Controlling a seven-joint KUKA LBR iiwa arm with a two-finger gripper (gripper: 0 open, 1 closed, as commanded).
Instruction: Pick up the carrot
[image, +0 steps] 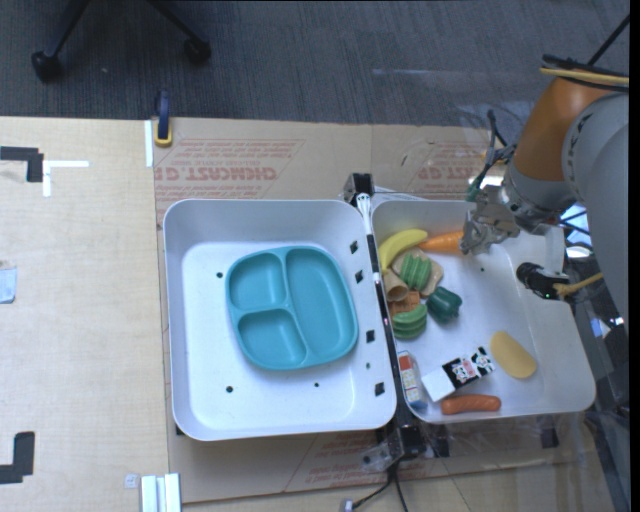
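Observation:
The carrot (441, 241) is a small orange piece lying at the back of the right bin (560, 390), just right of a yellow banana (399, 246). My gripper (477, 238) hangs low over the bin at the carrot's right end. It is touching that end or very close to it. The grey wrist and its orange band rise behind it to the upper right. The carrot's thick end is partly hidden by the gripper.
Piled by the divider are several green and brown toy foods (415, 290). A yellow chip (513, 355), a black-and-white carton (470, 368) and a red-orange sausage (470, 404) lie near the front. A teal divided plate (292, 305) sits in the left bin (190, 300).

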